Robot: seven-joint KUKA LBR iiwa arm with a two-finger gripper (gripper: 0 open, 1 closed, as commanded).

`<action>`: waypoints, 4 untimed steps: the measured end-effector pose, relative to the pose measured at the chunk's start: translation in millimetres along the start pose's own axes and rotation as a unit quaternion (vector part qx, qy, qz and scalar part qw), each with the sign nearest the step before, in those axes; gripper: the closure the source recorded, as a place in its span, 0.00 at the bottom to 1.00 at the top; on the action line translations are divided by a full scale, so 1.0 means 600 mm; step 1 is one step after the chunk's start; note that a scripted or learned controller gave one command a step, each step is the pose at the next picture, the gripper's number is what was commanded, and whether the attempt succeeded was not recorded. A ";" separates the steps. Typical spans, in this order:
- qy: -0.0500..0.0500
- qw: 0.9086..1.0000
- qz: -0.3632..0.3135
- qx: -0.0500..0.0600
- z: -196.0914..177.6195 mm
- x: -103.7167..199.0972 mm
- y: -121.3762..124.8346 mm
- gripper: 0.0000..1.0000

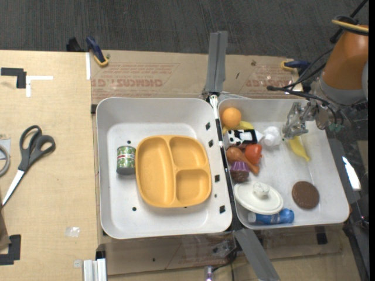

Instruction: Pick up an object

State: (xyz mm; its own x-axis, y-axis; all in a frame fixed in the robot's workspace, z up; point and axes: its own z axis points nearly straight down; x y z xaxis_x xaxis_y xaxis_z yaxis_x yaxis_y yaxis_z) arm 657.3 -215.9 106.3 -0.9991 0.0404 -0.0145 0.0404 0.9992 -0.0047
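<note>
Gripper (295,123) is seen over the right bin (334,174), just above the banana (299,147); finger state can't be told. Nothing is seen held. Orange (232,117), cow toy (242,136), white lid (259,196), brown disc (305,194) are spread in that bin. Yellow tray (173,171) and can (125,159) are placed in the left bin (111,215).

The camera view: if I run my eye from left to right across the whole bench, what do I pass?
Scissors → small green can → yellow divided plate → orange → white lidded dish → brown round disc → gripper.
</note>
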 end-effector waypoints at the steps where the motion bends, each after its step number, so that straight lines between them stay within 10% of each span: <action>1: 0.000 1.000 0.000 0.000 0.000 0.000 0.000 0.00; 2: -0.004 1.000 -0.001 0.001 -0.020 -0.004 0.001 1.00; 3: -0.004 1.000 -0.001 0.001 -0.019 -0.004 0.002 0.00; 4: 0.004 0.999 0.032 -0.002 0.019 0.005 -0.006 0.00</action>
State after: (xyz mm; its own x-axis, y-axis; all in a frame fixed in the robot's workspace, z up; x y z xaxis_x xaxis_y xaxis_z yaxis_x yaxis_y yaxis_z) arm 654.1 -219.6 94.7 -0.9946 0.1039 -0.0064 0.1039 0.9946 -0.0005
